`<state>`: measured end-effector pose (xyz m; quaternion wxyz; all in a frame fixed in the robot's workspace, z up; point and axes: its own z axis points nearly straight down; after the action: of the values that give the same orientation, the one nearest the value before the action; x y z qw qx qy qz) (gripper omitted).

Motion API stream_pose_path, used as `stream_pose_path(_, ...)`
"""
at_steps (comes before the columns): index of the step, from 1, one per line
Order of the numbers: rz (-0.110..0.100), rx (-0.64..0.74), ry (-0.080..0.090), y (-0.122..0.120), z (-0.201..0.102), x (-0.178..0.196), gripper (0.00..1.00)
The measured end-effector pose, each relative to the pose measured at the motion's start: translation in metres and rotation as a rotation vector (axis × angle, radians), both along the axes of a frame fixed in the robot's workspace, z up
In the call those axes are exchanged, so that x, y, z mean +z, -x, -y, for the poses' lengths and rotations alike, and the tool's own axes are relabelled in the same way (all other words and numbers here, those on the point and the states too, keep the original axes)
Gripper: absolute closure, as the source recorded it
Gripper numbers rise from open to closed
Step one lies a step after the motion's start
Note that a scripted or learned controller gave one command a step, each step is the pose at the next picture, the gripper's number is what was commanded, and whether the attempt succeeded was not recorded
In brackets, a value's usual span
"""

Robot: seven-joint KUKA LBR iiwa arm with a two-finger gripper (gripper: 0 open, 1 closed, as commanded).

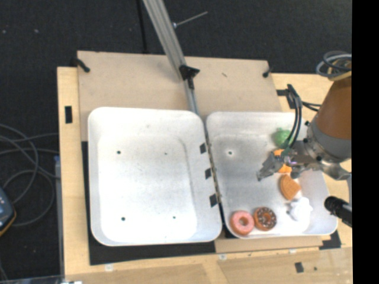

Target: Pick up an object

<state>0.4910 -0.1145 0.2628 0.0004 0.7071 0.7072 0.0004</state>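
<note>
My gripper [270,165] hangs low over the middle of the right bin [237,135], reaching in from the right under the arm's orange band. A green object [282,137] lies just behind it. An orange bread-like piece [289,187] lies just in front of it to the right. A pink donut [241,222] and a chocolate sprinkled donut [265,218] sit side by side at the bin's front edge. A white object [300,209] rests to their right. A small orange bit [285,169] shows right by the gripper; I cannot tell whether it is held.
The left bin [148,176] sits beside the right one, joined by dark clips along the shared wall. A grey metal pole [169,37] slants up from the back of the bench. Cables run along the arm at the right and on the floor at the left.
</note>
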Motion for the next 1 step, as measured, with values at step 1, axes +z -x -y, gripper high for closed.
stream_pose_path(1,0.002,0.000,0.000,-0.0005,0.0004,0.0106,1.00)
